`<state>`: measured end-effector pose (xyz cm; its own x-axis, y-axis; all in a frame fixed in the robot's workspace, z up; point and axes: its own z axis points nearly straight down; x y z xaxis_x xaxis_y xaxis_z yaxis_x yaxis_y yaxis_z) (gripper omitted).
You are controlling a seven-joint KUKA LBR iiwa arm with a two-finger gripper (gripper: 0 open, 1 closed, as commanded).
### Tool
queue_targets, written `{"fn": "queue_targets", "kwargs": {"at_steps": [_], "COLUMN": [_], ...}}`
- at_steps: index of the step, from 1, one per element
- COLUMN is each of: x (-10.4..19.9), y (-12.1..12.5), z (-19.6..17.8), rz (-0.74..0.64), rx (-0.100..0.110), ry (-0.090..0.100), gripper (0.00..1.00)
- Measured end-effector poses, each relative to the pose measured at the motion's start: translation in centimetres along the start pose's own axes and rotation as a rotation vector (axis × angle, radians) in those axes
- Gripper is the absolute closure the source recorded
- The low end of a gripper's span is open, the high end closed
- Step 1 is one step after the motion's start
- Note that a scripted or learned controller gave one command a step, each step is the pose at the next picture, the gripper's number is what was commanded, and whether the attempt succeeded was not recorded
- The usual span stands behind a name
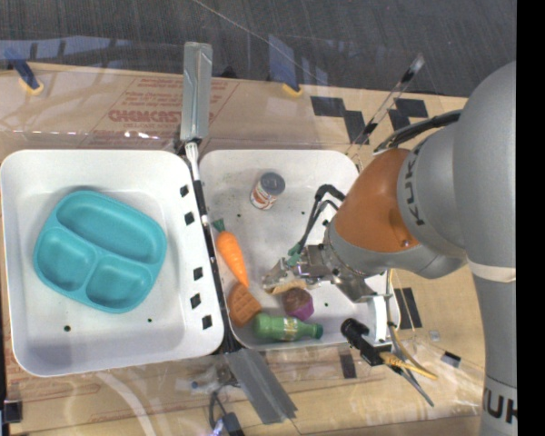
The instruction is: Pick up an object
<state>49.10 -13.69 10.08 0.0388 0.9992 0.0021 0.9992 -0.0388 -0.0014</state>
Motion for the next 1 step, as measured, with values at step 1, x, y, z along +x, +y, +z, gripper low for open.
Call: {"fn": "queue_targets", "kwargs": {"at_steps": [1], "x": [7.95], "y": [9.55], "z": [-9.27], "rz": [0.009], "rx": [-0.004], "ry": [0.000], "gripper": [1.00]}}
